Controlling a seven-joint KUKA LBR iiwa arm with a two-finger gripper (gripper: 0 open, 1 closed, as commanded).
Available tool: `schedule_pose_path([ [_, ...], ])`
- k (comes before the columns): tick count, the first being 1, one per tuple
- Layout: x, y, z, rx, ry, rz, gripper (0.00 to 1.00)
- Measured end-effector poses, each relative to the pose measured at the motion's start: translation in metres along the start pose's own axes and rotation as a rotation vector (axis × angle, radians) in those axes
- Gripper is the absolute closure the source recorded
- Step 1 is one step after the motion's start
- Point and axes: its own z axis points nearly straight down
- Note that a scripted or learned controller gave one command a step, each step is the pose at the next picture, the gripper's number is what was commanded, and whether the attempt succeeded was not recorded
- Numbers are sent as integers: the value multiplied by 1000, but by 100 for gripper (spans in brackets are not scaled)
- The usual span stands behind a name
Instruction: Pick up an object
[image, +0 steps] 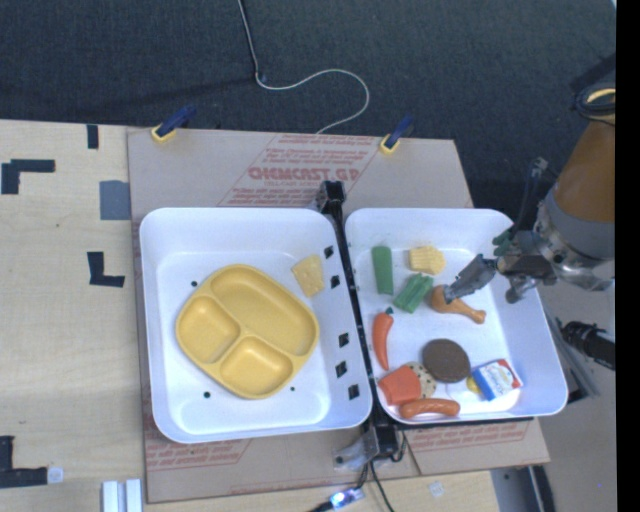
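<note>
A: Which thing is likely to be picked up?

B: The brown toy chicken drumstick (460, 305) is judged to be the one. It is found in the right white bin (545, 330), near the middle, lying flat with its thin end pointed to the right.

A: How is it expected to feel?

B: It is thought to be light, hard plastic, a bit smooth and slippery. It is not likely to break. The thin bone end could slip out, so the fat round end is the better place to be gripped, across its short side.

A: What is seen around it?

B: A dark green block (412, 293) is touching or almost touching its left end. A light green stick (382, 269) and a yellow corn piece (426, 261) are placed above. An orange carrot (382, 338) is seen to the lower left, and a brown round cookie (444, 360) just below.

A: And the gripper?

B: The grey two-finger gripper (463, 283) is held just above the drumstick's fat end, reaching in from the right. One dark finger is seen pointing down and left. Nothing is seen held between the fingers. How far the jaws are spread cannot be told.

A: What is in the other bin?

B: A yellow plastic tray with three parts (246, 330) is lying in the left white bin (160, 300), with a small yellow cheese wedge (308, 274) beside it.
</note>
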Motion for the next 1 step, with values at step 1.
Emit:
schedule_pose_path([
  [1, 0, 2, -7, -14, -2, -3, 0],
])
